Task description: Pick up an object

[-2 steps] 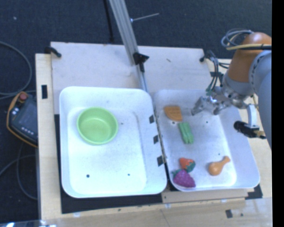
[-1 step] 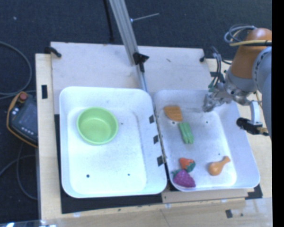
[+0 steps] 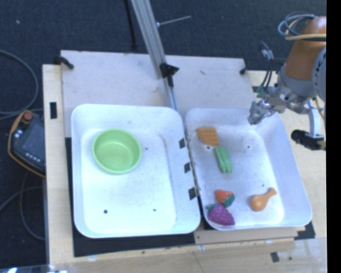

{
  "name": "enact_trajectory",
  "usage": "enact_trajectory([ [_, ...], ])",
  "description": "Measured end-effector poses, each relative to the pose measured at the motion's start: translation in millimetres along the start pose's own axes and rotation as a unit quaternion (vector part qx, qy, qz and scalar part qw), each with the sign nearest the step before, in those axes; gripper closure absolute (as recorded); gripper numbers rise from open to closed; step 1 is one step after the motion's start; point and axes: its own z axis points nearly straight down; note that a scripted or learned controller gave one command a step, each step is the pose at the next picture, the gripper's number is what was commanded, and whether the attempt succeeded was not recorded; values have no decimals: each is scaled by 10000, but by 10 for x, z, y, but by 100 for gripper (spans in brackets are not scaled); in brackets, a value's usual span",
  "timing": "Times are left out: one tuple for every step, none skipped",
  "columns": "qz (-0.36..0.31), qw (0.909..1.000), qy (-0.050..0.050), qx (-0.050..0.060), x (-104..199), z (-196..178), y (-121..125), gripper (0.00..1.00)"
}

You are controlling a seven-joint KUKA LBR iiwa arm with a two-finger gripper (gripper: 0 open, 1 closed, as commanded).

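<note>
While nothing stirs on the far left of the frame, a handheld controller with a dark screen and a red knob lies on the dark floor beside the counter. Moving right, the left bin sits on the counter with a green bowl upright in its upper left part, and the white floor around it is bare. Above the bins, a grey metal pole slants down from the top of the frame to the gap between them.

Now the right bin, and this is where the pickable things are. An orange piece of toy food lies in its upper left part, with a green toy vegetable just below it. Down at the lower edge, a small red and green toy sits touching a purple bunch of grapes, and an orange toy drumstick lies to their right, apart from them.

Over at the upper right, the arm reaches in, and the claw hangs over the right bin's top rim, well apart from every toy. I cannot tell how wide it stands, and nothing shows in its grip.
</note>
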Motion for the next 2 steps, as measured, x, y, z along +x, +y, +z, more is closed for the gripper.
enact_trajectory([
  [-11,10000,-4,-3,-21,-557,18,100],
  [-7,10000,12,28,495,-692,-207,100],
])
